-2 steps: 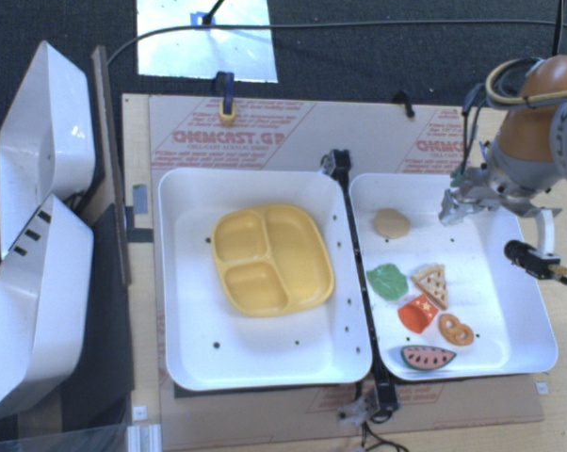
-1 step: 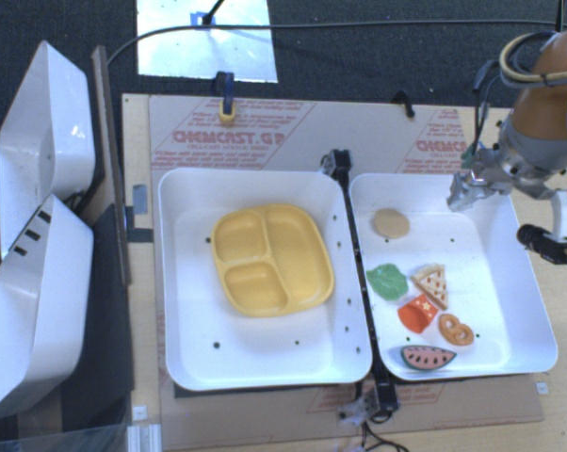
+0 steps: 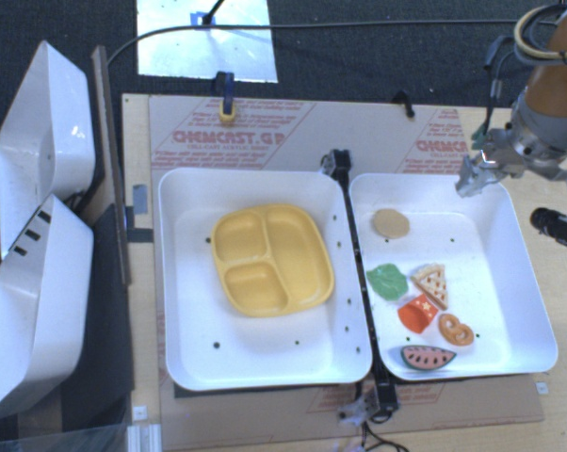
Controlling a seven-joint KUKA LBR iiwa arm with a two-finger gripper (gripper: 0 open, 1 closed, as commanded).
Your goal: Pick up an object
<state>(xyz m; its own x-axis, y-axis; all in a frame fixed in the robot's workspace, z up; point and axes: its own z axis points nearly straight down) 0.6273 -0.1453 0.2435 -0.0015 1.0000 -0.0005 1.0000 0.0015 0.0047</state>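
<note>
The right bin (image 3: 510, 281) holds several toy foods: a tan round cookie (image 3: 391, 223), a green leaf piece (image 3: 387, 282), a pizza slice (image 3: 432, 284), a red piece (image 3: 416, 314), a pretzel (image 3: 456, 330) and a watermelon slice (image 3: 428, 357). My gripper (image 3: 477, 175) hangs over the bin's far right corner, well to the right of the cookie and above the other pieces. Nothing shows between its fingers.
The left bin (image 3: 189, 347) carries a yellow divided plate (image 3: 271, 259). Spare white bins (image 3: 39, 281) are stacked off the bench at the left. A clamp (image 3: 226, 109) sits on the bench's far edge, and a black bar (image 3: 354, 262) runs between the two bins.
</note>
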